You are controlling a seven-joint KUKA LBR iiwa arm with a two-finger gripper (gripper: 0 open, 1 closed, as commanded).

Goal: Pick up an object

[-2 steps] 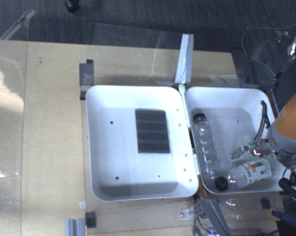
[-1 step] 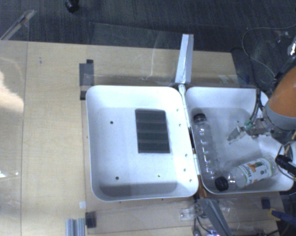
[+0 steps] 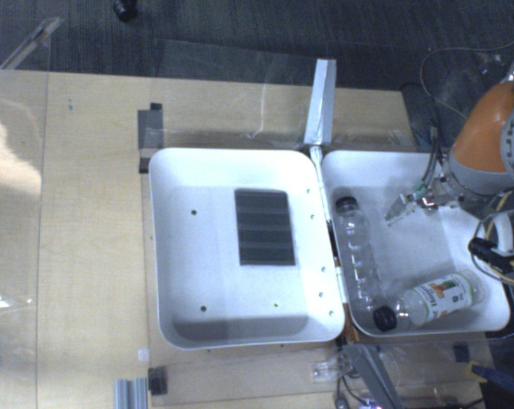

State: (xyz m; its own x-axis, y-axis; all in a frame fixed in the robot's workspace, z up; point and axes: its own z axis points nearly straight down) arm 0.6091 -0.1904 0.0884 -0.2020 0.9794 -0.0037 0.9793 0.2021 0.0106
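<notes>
Two clear plastic bottles lie in the right bin (image 3: 410, 162). One bottle (image 3: 359, 254) runs along the bin's left wall, its black cap toward the back. The other bottle (image 3: 431, 300), with an orange and white label, lies across the front of the bin with its black cap pointing left. My gripper (image 3: 399, 209) hangs over the middle of the right bin, reaching in from the right below the orange band (image 3: 487, 130). It is to the right of the first bottle's cap and behind the labelled bottle, with nothing seen held in it.
The left bin (image 3: 180, 228) holds a dark ribbed rectangular block (image 3: 264, 227) near its centre. A metal divider post (image 3: 320, 100) rises behind the seam between the bins. Cables (image 3: 495, 258) hang by the right bin's right edge.
</notes>
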